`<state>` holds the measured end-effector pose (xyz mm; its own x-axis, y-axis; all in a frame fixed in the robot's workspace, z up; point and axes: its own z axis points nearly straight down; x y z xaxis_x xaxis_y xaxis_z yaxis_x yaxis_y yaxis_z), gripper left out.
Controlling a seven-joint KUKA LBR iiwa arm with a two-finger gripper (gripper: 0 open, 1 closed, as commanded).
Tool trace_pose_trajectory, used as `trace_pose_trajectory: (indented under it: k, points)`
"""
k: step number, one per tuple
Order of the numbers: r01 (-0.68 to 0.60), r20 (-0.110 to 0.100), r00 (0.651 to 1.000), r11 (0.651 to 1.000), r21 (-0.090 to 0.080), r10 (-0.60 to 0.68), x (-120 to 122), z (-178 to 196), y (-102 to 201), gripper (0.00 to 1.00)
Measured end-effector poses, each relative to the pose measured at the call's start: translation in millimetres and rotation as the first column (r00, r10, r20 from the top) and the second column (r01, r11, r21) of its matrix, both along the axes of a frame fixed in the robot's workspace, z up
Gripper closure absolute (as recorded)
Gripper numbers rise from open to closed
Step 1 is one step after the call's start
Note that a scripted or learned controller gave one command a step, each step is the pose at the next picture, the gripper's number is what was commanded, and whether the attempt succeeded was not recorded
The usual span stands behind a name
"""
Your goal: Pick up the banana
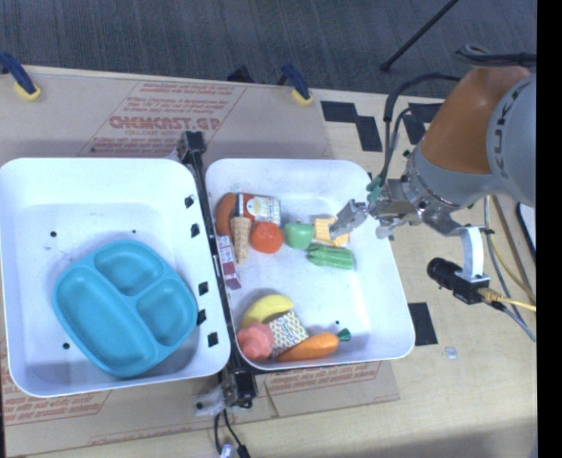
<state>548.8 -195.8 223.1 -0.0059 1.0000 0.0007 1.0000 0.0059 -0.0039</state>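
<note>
Right bin [381, 284]: banana [267, 306]; left: blue tray [123, 305]

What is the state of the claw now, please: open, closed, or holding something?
Claw: cannot be told whether open or closed. It is above the right bin, near the yellow block; the banana lies apart, not held.

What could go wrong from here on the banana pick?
1. The banana is packed against a pink item, a patterned block and a carrot, so the fingers may snag a neighbour.
2. It lies near the right bin's inner wall, leaving little room.
3. The gripper sits over the cheese piece and green vegetable, well off target.
</note>
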Motion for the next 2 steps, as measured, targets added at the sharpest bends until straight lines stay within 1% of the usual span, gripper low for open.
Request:
trace_pose_trajectory:
  k: [1,2]
  points:
    - [-0.073,-0.002,0.997,0.997,0.001,0.073,-45,-64,60,0.00]
    - [-0.230,0.018,0.973,0.973,-0.004,0.230,-57,-126,85,0.00]
